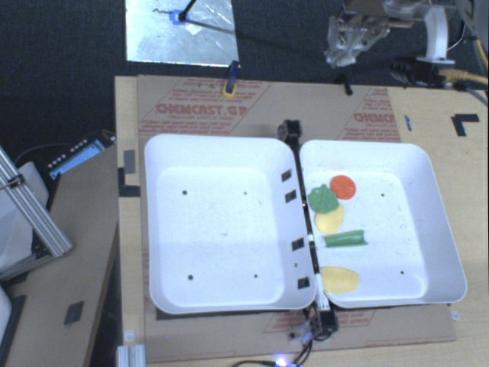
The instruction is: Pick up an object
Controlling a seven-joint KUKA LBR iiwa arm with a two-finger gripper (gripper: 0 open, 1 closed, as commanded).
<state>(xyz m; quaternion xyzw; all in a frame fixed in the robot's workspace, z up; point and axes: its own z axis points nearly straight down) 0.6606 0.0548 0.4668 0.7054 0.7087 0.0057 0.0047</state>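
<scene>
Objects first, since that's what I'm after: five little toy pieces sit in the right bin [428, 205], all bunched along its left side next to the divider; an orange-red round piece [342, 187] is furthest back, with a green leafy piece [322, 199] touching it on its left; just in front of the green one there's a pale yellow round piece [329, 221], overlapping it a bit from where I'm watching; nearer still a green stick-shaped piece [346, 238] lies roughly sideways, close to the yellow one; then a yellow lemon-ish piece [339, 280] sits apart from the rest, close to the near left corner of that bin.

The left bin [164, 228] sits right beside it, the two touching along the middle where a row of dark clips runs; both rest on a cardboard sheet [206, 107] with red printing on it.

The gripper [345, 48] is way up at the back right, above the dark floor beyond the cardboard edge, well apart from all five pieces; nothing between its fingers that I can see, but the feed is too blurry there, so I can't tell if they're apart or together.

There's also a shiny metal plate [153, 29] on the floor at the back left.
</scene>
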